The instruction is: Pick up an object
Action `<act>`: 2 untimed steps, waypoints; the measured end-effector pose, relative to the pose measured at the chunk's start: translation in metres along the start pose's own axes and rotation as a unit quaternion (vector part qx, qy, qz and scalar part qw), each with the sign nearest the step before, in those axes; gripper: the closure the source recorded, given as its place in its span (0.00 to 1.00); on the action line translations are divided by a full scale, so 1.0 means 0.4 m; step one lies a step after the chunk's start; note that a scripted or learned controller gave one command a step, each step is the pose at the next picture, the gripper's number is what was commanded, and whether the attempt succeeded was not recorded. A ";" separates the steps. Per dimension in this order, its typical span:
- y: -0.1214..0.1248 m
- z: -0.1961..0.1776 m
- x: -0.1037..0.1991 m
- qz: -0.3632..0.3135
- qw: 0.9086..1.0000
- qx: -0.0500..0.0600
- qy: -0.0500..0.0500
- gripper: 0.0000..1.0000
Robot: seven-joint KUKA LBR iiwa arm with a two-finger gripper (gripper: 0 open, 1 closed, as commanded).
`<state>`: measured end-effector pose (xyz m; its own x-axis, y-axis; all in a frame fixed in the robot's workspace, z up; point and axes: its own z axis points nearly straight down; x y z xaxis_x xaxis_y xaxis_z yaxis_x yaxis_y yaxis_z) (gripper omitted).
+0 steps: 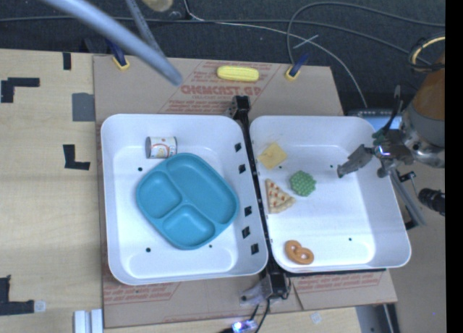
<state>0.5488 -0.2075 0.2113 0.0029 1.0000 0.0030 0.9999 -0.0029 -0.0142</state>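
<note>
The objects for picking are lying in the right bin [376,245]: a yellow wedge [273,156], a green piece [303,183], a pizza slice [277,196] and a pretzel [299,253]. The gripper [356,162] is hovering at the right of the frame; whether it is open or closed cannot be told. The left bin [116,201] is holding a blue tray [187,200] and a small can [160,148].

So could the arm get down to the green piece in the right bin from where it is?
Probably yes. The gripper hangs over the right bin, and the green piece lies apart from the other pieces with bare bin floor between them.
</note>
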 end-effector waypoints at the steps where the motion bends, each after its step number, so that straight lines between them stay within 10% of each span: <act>1: 0.007 -0.019 0.001 -0.002 1.000 -0.006 -0.002 0.00; 2: 0.011 0.091 -0.005 -0.002 1.000 -0.004 -0.002 0.00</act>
<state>0.5528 -0.2094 0.1747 -0.0008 1.0000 0.0000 1.0000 0.0008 -0.0054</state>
